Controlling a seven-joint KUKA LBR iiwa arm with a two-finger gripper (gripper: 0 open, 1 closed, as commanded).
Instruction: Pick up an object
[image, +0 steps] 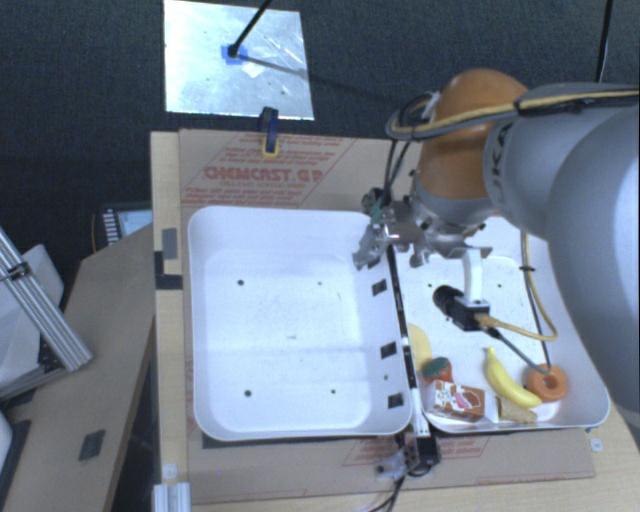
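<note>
My gripper (380, 242) hangs over the divider between the two bins, near the far edge of the right bin (510, 270). Nothing shows in its grasp. Well nearer than the gripper, several small objects are bunched in the right bin's near corner. They are a yellow banana (505, 378), an orange ring (548, 383), a red-and-white carton (458, 401), a red round item with a green top (436, 369), a pale yellow piece (421, 346) against the divider, and a tan slab (517, 411).
The left bin (215, 300) lies beside the right one, and both rest on a cardboard sheet (270, 170). The big grey arm (570, 190) covers the right bin's far right part. A foil panel (238, 58) lies beyond the bench.
</note>
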